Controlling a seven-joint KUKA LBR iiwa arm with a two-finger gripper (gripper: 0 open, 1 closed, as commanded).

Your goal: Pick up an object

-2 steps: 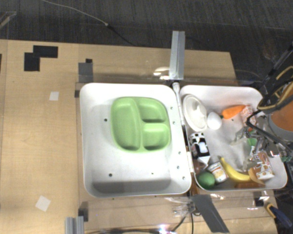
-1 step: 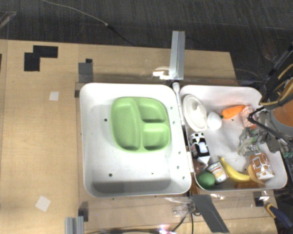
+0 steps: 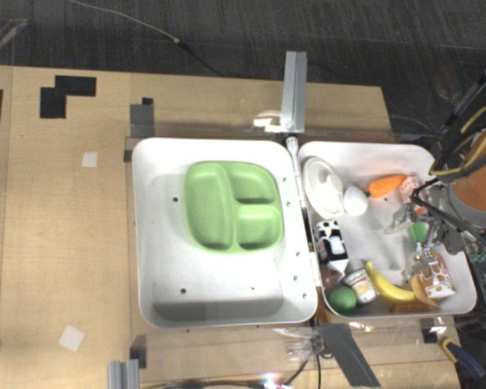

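Note:
My gripper [image 3: 419,237] hangs over the right side of the right bin [image 3: 389,154], with the orange-banded arm [image 3: 478,191] coming in from the right. A small green thing [image 3: 419,232] sits right at the gripper; whether it is gripped is unclear. Just below lies a brown printed box [image 3: 434,282]. A banana [image 3: 387,285] lies to the lower left of the gripper, next to a small can [image 3: 360,284] and a green ball [image 3: 342,299]. An orange carrot [image 3: 386,186], a white egg shape [image 3: 355,202], a white bowl [image 3: 321,185] and a black-and-white item [image 3: 332,243] fill the bin's left and back.
The left bin [image 3: 158,241] holds a green divided plate [image 3: 231,205]. A grey metal post [image 3: 294,91] stands behind the joint between the bins. Dark cables [image 3: 462,128] hang at the right, near the arm.

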